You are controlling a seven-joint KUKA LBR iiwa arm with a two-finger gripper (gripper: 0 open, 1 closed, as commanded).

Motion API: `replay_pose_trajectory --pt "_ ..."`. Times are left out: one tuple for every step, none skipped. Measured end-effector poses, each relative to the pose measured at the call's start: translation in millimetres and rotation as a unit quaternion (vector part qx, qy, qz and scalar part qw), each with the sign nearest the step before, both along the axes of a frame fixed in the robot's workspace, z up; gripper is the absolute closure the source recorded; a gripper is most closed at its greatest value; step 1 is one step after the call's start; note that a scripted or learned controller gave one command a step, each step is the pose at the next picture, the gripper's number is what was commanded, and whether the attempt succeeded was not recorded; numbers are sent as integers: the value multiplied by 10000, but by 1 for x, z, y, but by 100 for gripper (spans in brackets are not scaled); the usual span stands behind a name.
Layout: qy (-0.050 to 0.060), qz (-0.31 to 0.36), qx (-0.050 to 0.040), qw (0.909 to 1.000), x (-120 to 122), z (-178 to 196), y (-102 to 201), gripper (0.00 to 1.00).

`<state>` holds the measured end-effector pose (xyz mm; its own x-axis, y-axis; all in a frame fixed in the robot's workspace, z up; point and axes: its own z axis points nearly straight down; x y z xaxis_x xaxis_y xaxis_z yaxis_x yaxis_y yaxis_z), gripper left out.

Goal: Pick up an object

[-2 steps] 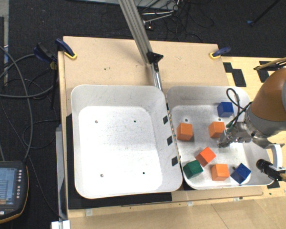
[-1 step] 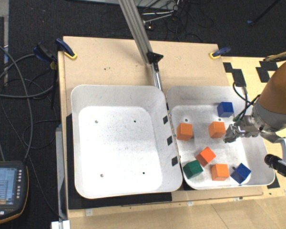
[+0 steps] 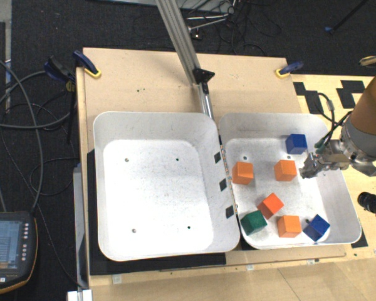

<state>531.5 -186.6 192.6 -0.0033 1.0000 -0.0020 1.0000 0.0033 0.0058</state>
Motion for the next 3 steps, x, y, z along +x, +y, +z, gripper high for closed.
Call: replay_pose_trajectory --pt "-5 1 -4 10000 2 45 0 100" --pt "15 22 15 10000 5 53 47 100" --pt "20 32 17 10000 6 61 103 100"
